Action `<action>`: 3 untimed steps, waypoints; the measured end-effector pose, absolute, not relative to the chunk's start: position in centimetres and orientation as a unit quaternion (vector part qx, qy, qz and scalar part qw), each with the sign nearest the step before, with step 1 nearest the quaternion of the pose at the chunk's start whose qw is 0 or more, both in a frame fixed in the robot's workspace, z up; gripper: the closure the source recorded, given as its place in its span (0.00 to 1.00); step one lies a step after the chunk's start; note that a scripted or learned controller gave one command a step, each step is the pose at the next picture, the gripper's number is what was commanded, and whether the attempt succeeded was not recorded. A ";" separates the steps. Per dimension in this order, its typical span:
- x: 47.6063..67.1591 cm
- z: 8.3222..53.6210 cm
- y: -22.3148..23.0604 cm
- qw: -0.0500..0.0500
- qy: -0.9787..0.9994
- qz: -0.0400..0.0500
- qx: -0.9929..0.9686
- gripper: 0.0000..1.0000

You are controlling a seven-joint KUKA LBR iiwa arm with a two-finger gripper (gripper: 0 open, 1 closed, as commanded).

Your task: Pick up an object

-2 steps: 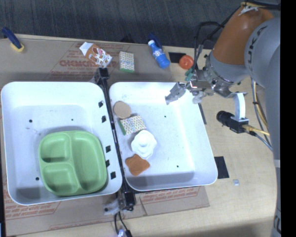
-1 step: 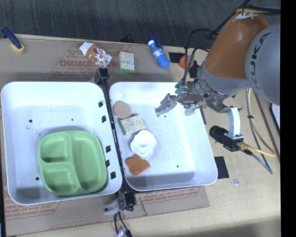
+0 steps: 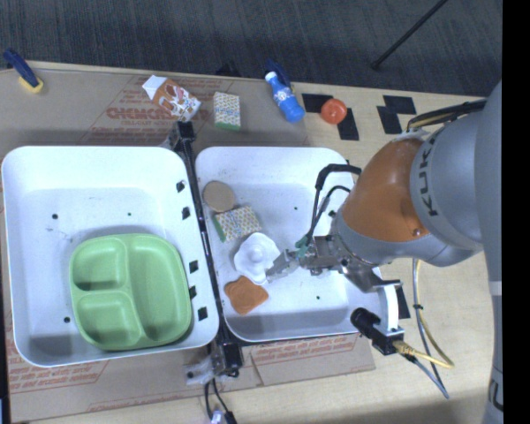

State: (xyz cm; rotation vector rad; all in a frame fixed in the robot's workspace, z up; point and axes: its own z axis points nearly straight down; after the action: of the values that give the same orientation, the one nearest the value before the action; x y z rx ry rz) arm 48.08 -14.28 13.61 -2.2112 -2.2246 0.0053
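In the right bin [image 3: 283, 162] lie several small objects: a round brown disc [image 3: 218, 194], a patterned green-and-white packet [image 3: 237, 223], a white lumpy object [image 3: 255, 256] and an orange-brown piece [image 3: 246, 295]. My gripper [image 3: 287, 261] reaches in from the right, low over the bin floor. Its tip sits right beside the white object's right edge. The arm's orange band [image 3: 384, 197] hangs above the bin's right side.
The left bin [image 3: 35, 175] holds a green divided tray [image 3: 128, 290]. Behind the bins on the cardboard lie a snack packet [image 3: 170, 98], a small green box [image 3: 227, 110], a blue bottle [image 3: 284, 96] and an orange ball [image 3: 334, 110]. A blue-and-yellow clamp [image 3: 23, 70] sits far left.
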 end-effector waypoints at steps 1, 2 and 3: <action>59.2 10.2 -13.1 -0.001 -0.709 -0.001 -0.705 0.00; 61.3 20.1 -7.3 0.000 -0.709 -0.001 -0.705 0.00; 64.9 29.8 -16.4 -0.002 -0.708 0.000 -0.706 0.00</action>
State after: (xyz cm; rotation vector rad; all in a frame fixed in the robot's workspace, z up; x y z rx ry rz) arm 64.94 -16.38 29.83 -2.2203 -2.2283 -0.0004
